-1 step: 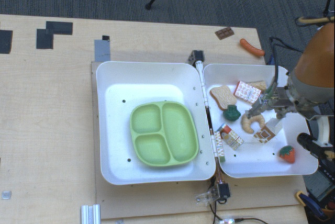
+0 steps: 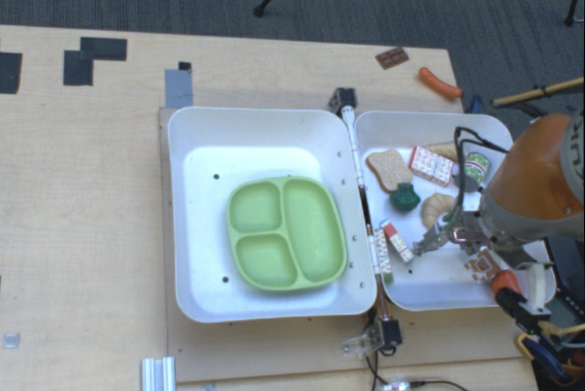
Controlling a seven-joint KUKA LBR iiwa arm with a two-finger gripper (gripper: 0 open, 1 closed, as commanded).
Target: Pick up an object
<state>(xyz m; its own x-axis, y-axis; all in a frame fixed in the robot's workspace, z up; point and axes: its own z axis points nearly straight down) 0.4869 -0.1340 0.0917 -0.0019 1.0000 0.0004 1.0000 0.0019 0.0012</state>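
Note:
The right bin (image 2: pixel 430 293) holds several small items: a slice of toast (image 2: pixel 388 168), a dark green lump (image 2: pixel 403 195), a red and white box (image 2: pixel 431 164), a beige croissant-like piece (image 2: pixel 437 208), a green-labelled can (image 2: pixel 475 168) and a small red and white tube (image 2: pixel 397 243). My gripper (image 2: pixel 430 243) hangs low over the middle of this bin, just right of the tube and below the croissant piece. I see nothing held in it. The orange-banded wrist hides the bin's right part.
The left bin (image 2: pixel 196 197) holds a light green divided plate (image 2: pixel 286 234). A small patterned item (image 2: pixel 380 254) lies along the divider between the bins. An orange carrot-like piece (image 2: pixel 441 83) and a brown chip (image 2: pixel 392 58) lie on the bench behind the right bin.

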